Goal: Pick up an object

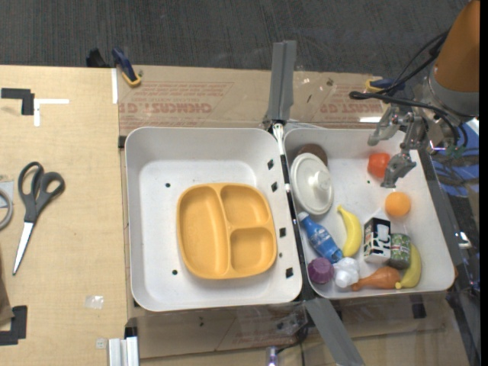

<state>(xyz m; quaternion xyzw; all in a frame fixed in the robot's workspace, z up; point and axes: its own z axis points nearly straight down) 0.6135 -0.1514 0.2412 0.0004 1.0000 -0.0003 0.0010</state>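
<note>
Gripper (398, 161) hovers over right bin's (438, 227) far end, fingers spread, nothing between them. Red ball (378, 164) just beside its fingertip; orange ball (397, 203) just below. Judged: approach stage, 0 objects lifted, grasp and lift remain.

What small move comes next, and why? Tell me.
Probably ease the gripper straight down toward the red ball. It hangs over the far end of the right bin with nothing between its jaws, and the red ball lies right beside it, apart from the orange ball and the crowded bananas and bottle nearer the front.
</note>
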